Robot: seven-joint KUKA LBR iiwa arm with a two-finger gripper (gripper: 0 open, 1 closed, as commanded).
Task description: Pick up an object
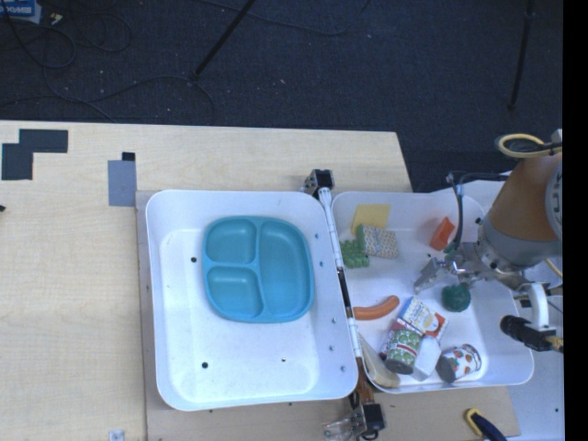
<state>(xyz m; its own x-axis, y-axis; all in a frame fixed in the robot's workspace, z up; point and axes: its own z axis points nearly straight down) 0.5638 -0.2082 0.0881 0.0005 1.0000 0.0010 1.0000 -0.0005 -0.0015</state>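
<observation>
The gripper [439, 272] hung low in the right bin [501, 370], its fingers spread and pinching nothing, with the green ball [455, 297] just beside them on the near side. Judging from this, a closing grasp could have clipped the ball and rolled it toward the juice carton [420, 318] or the hot dog [376, 308], leaving the gripper empty.
</observation>
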